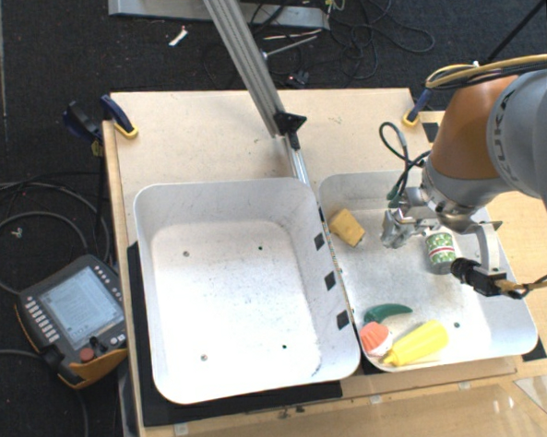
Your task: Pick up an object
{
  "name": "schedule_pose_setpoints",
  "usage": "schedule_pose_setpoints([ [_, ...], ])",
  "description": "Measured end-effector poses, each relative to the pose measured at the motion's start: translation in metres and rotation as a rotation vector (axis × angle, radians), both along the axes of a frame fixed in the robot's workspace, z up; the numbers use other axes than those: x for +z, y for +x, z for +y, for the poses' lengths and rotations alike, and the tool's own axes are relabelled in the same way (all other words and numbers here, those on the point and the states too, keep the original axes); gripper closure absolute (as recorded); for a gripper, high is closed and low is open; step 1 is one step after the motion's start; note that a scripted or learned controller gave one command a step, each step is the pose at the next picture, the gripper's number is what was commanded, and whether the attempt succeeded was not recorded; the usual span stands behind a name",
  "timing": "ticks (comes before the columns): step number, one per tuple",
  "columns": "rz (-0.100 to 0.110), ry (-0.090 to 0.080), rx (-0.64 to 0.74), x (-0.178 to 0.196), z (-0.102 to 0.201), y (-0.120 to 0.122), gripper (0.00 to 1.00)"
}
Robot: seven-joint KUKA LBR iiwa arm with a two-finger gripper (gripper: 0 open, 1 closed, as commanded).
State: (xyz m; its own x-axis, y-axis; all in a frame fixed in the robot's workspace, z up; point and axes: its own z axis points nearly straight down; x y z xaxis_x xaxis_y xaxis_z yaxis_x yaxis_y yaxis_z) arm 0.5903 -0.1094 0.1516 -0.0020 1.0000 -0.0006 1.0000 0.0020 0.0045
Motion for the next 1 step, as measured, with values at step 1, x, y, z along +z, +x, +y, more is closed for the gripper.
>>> schedule_pose_setpoints([
  [1, -0.001, -0.001, 0.000, 0.0442, -0.0023, 0.0062, 1.00],
])
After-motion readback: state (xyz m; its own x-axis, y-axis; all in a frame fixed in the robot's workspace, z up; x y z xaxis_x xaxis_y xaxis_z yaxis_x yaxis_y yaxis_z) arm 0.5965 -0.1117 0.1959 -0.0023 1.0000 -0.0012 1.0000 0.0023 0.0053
